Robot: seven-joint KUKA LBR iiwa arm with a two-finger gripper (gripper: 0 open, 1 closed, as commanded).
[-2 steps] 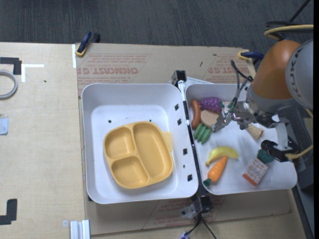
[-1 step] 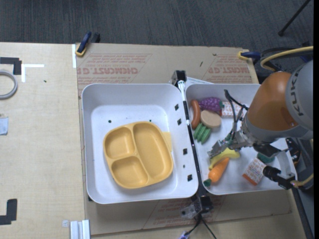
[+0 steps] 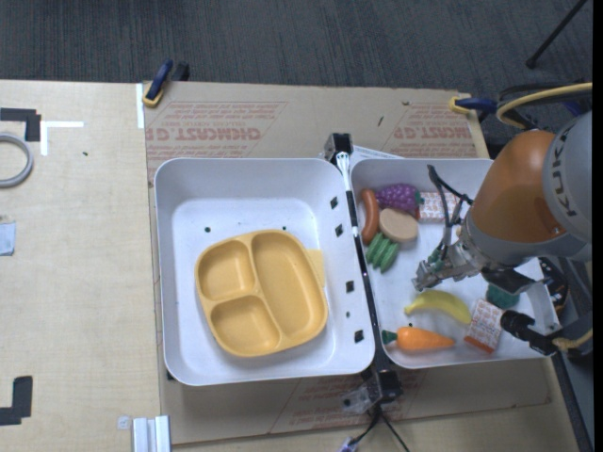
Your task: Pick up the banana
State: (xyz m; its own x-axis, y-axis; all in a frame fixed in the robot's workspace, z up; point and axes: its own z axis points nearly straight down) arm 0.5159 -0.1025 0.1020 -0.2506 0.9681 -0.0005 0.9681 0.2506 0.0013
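Note:
The yellow banana (image 3: 439, 304) lies in the right bin (image 3: 377, 169), near its front, curving left to right. My gripper (image 3: 431, 273) hangs just above and behind the banana's left end, low over the bin floor. Nothing shows between it and the banana. The grey arm with its orange band (image 3: 513, 196) covers the right part of the bin.
An orange carrot (image 3: 421, 340) lies in front of the banana. Green pods (image 3: 382, 250), a sausage (image 3: 370, 215), purple grapes (image 3: 399, 196) and a tan round piece (image 3: 399, 226) crowd the bin's back left. A small carton (image 3: 483, 326) sits at the right. The left bin (image 3: 179, 196) holds a yellow divided plate (image 3: 261, 292).

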